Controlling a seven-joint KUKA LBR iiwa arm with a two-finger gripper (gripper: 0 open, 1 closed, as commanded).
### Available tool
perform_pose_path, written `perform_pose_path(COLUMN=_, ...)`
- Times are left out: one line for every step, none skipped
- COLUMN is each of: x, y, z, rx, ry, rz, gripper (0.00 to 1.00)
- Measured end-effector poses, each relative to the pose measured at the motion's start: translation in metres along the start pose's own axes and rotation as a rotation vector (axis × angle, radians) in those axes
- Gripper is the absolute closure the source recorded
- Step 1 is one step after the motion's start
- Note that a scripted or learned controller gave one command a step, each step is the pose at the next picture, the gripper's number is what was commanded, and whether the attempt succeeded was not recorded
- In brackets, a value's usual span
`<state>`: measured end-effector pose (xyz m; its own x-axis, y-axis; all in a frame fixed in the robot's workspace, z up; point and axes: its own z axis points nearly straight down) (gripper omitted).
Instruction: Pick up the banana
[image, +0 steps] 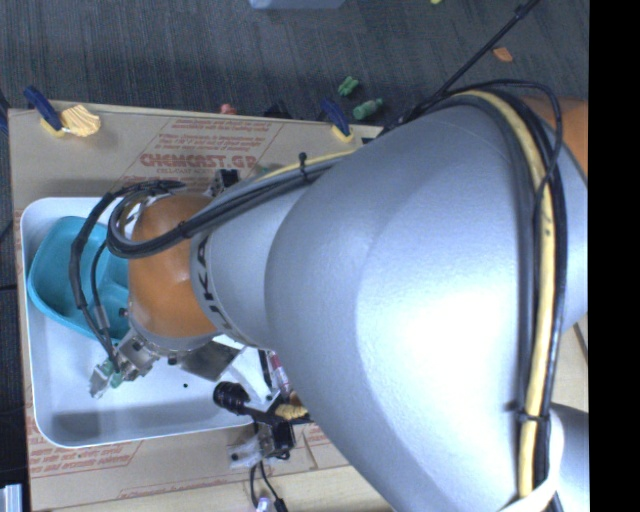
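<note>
Grey arm (420, 300) looms over white bin (40, 400).

The big grey arm (400, 300) is covering most of the white bin (45, 400) and is getting cut off at the right and near edges. It is also hiding part of the blue thing (55, 275) at the left.

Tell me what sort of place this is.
Probably a robotics lab's bin-picking station: a grey KUKA arm with taped cables reaches over a shallow white bin on cardboard, with clamps at the edge.
</note>
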<state>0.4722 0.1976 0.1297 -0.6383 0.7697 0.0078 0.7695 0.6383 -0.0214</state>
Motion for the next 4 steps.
perform_pose_path(x=0.0000, y=0.0000, z=0.0000, rx=0.000, ry=0.000, rz=0.000, gripper=0.00)
perform_pose_path(x=0.0000, y=0.0000, z=0.0000, rx=0.000, ry=0.000, rz=0.000, gripper=0.00)
perform_pose_path(x=0.0000, y=0.0000, z=0.0000, rx=0.000, ry=0.000, rz=0.000, gripper=0.00)
perform_pose_path(x=0.0000, y=0.0000, z=0.0000, rx=0.000, ry=0.000, rz=0.000, gripper=0.00)
